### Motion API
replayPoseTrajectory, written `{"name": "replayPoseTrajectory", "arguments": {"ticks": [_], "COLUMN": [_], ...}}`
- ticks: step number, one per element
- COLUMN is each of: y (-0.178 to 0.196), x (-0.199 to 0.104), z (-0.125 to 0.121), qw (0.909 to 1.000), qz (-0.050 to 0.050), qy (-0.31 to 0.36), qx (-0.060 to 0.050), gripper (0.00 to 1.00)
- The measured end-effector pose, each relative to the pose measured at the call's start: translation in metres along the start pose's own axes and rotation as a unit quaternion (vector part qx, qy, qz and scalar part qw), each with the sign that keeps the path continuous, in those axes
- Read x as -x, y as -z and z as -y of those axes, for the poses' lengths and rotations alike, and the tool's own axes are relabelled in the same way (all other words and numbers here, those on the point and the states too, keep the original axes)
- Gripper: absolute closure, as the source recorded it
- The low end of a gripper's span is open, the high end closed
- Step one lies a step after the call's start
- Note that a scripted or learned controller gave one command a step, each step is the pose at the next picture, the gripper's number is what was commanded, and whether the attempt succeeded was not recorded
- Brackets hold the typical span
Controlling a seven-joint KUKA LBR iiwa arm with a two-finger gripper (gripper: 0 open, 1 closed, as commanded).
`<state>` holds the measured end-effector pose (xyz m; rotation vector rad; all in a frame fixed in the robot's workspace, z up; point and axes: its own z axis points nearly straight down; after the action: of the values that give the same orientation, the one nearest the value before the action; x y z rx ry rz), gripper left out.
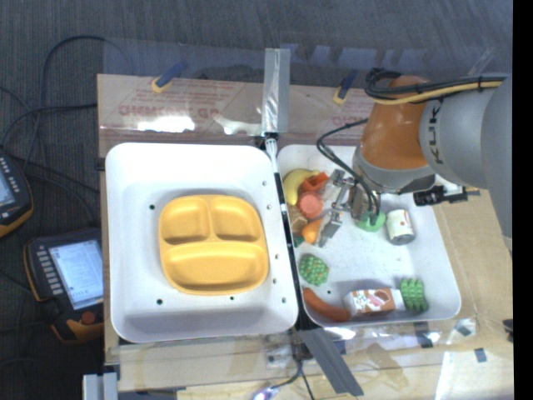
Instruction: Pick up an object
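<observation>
A: Hanging low over the left part of the right bin [441, 307], close to the dividing wall. Gripping anything?

B: Showing nothing between the jaws. Not managing to tell whether open or closed, either; blurring together too much at that spot.

A: Aiming at what, then?

B: Probably aiming at the small orange piece [310, 233], lying just left of the jaws, with the pink piece [310, 205] and the banana [294, 182] crowding in on its far side.

A: Risking a double catch there.

B: Judging so. Worth centring squarely over the orange piece, straddling it before closing, and keeping off the wall on the left.

A: Or choosing something easier?

B: Possibly leaning toward the green ring [371, 220] or the white can [400, 226], sitting just right of the jaws with more bare floor around them. Also worth lifting straight up, avoiding dragging neighbours along.
</observation>
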<state>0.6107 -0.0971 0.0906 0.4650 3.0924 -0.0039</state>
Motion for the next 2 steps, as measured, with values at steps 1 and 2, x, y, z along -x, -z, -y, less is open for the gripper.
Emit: {"name": "replayPoseTrajectory", "arguments": {"ticks": [1,2], "y": [0.000,0.000], "x": [-0.022,-0.015], "z": [0.058,0.002], "qw": [0.9999,0.9974], "qz": [0.000,0.000], "qy": [0.016,-0.072], "qx": [0.000,0.001], "gripper": [0.00,0.00]}}
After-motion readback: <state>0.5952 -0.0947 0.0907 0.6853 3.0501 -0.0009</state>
